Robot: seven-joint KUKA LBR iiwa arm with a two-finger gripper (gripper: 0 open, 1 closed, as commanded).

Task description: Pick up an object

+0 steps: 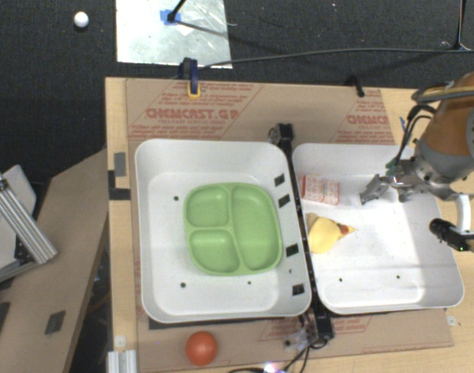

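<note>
Gripper [392,183] sat at the right of the frame, can't tell its state. Risk: yellow object [324,235] hugged the bin wall [299,224], so a descent could've clipped it.

Grey arm [453,158] with an orange band [453,127]; thin dark cables alongside; metallic grey fingers [371,190].

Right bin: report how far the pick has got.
Done: the arm has reached over the right bin, with the gripper at its upper right. In hand: nothing is seen between the fingers. Left: the yellow object and the small red-and-white packet lie on the bin floor, apart from the gripper; closing on one and lifting it remain.
</note>
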